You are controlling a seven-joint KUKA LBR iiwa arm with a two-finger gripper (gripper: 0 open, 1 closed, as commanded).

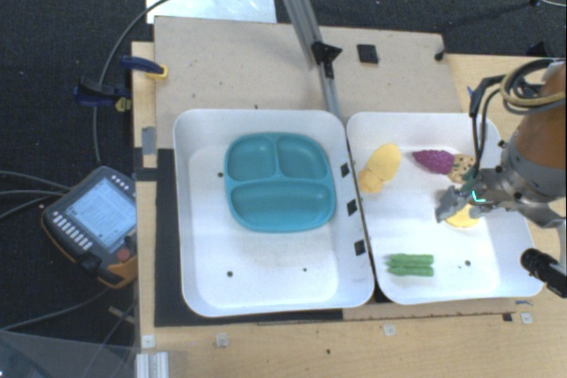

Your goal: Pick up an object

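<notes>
Green bean pod lies below end effector over yellow piece.

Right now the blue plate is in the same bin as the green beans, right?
Not quite. The camera view shows the blue plate in the left bin, while the green beans lie in the right bin, near its front edge. They are in different bins.
</notes>
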